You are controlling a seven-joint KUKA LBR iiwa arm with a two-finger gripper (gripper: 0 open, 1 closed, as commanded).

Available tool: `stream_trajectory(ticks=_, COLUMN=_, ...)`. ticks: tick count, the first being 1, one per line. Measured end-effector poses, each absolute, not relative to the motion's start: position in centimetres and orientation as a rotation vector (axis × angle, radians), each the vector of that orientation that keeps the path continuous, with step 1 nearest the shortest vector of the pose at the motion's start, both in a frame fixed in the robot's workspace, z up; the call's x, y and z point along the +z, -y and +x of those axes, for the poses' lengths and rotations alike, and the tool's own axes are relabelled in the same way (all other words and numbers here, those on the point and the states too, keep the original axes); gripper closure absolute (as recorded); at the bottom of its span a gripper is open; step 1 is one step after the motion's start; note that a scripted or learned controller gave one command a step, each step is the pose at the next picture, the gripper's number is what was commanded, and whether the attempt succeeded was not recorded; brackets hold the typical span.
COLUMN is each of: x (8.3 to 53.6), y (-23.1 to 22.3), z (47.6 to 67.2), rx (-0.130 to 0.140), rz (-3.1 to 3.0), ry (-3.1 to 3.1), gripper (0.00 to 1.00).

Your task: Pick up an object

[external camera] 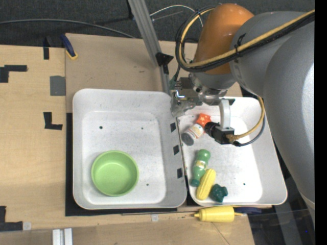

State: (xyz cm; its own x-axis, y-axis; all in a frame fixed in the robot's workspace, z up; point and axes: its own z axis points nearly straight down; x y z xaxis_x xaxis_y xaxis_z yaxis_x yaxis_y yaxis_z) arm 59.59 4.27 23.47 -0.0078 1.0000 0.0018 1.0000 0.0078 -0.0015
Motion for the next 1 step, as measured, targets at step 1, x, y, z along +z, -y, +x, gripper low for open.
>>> stream_trajectory(ticks=1, x=24.06, y=-9.59, z=60.84, rx=-0.001, rz=-2.212, ry=2.228, gripper=1.0)
